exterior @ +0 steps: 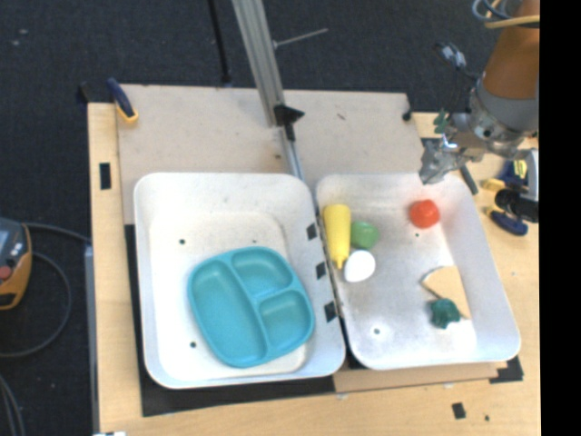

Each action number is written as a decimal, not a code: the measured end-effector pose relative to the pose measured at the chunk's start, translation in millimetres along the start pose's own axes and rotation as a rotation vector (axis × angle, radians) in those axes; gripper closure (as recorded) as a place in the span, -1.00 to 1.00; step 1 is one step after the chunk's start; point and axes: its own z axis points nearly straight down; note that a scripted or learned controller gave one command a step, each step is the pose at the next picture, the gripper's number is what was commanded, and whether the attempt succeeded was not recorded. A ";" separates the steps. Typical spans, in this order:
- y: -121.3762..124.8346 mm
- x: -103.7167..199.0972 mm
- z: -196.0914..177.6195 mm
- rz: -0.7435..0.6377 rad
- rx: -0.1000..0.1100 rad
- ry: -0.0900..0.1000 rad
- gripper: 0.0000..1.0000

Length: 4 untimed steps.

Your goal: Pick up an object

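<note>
Red ball point(424, 213) lies in right bin point(495, 334), upper part, apart from yellow, green, white pieces. Fingers point(436, 166) hover above the bin's top edge; their state cannot be told.

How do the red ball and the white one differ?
The red ball lies alone near the right bin's far edge; the white ball sits against the yellow piece and green ball. The red ball lies nearer the gripper. Both are small, round and in the right bin.

Blue tray point(251, 306) in left bin point(154, 198). Metal post point(260, 53) behind bins. Clamp point(122, 100) at bench point(200, 125) corner.
</note>
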 end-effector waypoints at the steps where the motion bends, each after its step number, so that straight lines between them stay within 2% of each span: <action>1: 7.4 44.5 -3.0 -0.001 0.000 0.001 1.00; 2: 15.3 95.5 -8.5 -0.001 -0.001 0.000 1.00; 4: 3.6 203.5 12.6 -0.001 0.002 0.000 1.00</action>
